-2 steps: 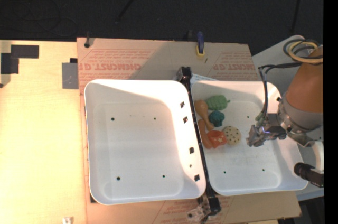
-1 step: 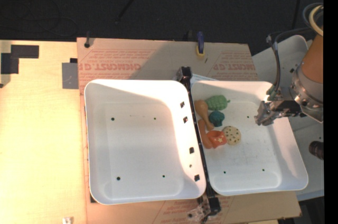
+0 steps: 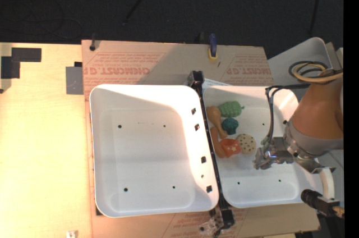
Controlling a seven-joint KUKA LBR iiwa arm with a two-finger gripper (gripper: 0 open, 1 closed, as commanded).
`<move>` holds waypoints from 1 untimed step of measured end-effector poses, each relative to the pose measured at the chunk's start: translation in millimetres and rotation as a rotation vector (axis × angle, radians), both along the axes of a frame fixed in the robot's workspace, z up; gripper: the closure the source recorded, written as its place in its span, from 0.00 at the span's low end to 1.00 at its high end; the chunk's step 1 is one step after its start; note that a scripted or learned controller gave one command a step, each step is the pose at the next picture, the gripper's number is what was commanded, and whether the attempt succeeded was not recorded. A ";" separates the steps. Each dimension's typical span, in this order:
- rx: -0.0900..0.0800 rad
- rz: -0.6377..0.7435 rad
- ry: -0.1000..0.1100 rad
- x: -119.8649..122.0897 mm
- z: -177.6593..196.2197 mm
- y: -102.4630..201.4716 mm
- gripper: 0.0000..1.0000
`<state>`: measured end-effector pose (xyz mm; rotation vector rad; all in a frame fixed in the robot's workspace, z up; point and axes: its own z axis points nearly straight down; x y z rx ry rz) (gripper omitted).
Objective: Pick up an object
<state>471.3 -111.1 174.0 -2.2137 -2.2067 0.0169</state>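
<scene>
End effector [image 3: 263, 161]: we see it low in the right bin [image 3: 280, 189]; we cannot tell its grip.
Toys [image 3: 230, 130]: we see them just left of it.

A: Bins? Two side by side on the bench [image 3: 45, 147], left bin [image 3: 112, 119] and right bin [image 3: 252, 197] touching along a shared edge.

B: Contents?

A: All in the right bin's left half: knobbly toy [image 3: 230, 109] at the back, long piece [image 3: 216, 122] left of it, round item [image 3: 229, 147] in front, dotted disc [image 3: 246, 143] just right (touching, looks like).

B: Arm?

A: Gripper [image 3: 263, 159] right of the disc, over the bin.
</scene>
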 end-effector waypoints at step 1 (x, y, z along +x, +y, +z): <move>-0.003 0.007 -0.028 18.2 121.6 31.4 1.00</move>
